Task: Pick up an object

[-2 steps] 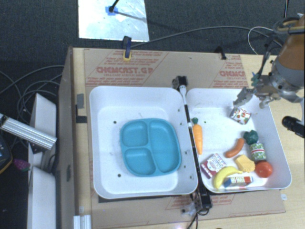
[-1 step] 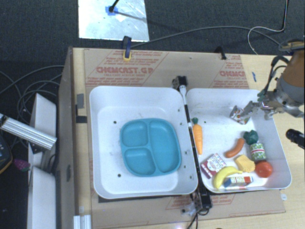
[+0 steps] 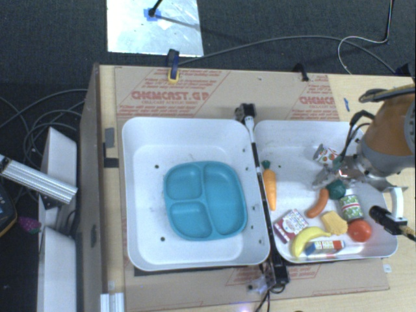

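One dark green round object [image 3: 337, 189] | right bin [image 3: 286, 142], beside sausage [image 3: 318, 203] | tool [image 3: 333, 174] above it, grip state unclear

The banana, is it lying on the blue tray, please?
No, the banana lies in the right bin, while the blue tray sits in the left bin.

Slanted overhead view of both bins [image 3: 195, 129]

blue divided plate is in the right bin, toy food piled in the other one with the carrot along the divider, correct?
Not quite. The camera view shows the blue divided plate in the left bin, not the right. The toy food is piled in the right bin, with the carrot lying along the divider, as you said.
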